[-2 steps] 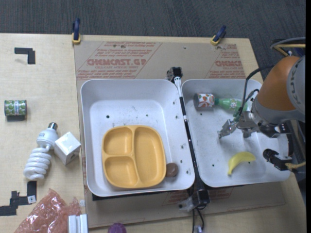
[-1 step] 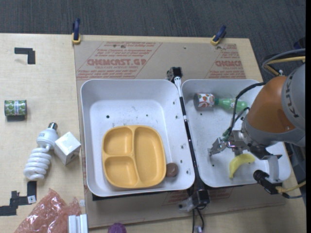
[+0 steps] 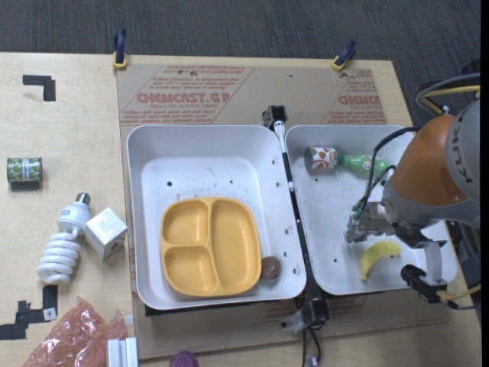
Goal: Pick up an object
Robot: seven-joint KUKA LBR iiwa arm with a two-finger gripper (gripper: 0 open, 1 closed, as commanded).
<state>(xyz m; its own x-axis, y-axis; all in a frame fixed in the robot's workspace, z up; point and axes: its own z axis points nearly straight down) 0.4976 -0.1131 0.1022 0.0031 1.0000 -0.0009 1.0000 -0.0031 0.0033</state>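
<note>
In the right bin (image 3: 328,277), a yellow banana (image 3: 379,257) lies near the front. A green bottle (image 3: 359,162) with a white and orange patterned end (image 3: 322,158) rests on its side along the far wall. My gripper (image 3: 356,230) hangs low over the bin floor, just left of and slightly beyond the banana's upper end. The grey arm with its orange band (image 3: 428,167) comes in from the right and covers the bin's right part. Nothing shows in the gripper's grasp.
The left bin (image 3: 145,167) holds a yellow divided plate (image 3: 211,245) and a small brown round object (image 3: 270,267) at its front right corner. Left of the bins on the bench lie a spiral light bulb (image 3: 64,241), a white cube (image 3: 105,232) and a green can (image 3: 24,170).
</note>
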